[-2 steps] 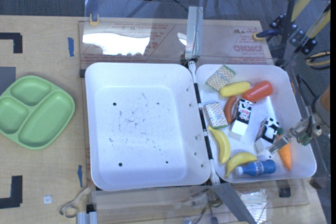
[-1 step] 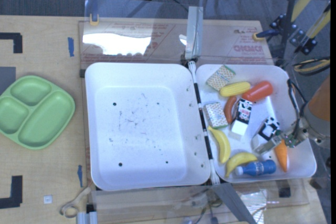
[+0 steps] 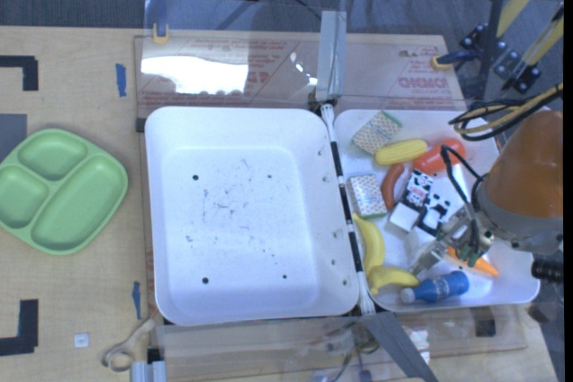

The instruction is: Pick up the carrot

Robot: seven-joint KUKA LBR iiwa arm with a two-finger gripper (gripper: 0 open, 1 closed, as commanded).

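Looking into the right bin (image 3: 519,289), the carrot (image 3: 477,261) lies near its right edge, just beside the tool (image 3: 439,253). Probably light, stiff and smooth; best taken across its thicker middle. Whether the tool is spread, I cannot tell.

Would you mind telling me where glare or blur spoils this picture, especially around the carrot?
In the camera view, bright glare washes the clear panel behind the left bin; the carrot is a small, soft orange sliver beside the gripper, partly hidden by the arm; the orange band looks blurred.
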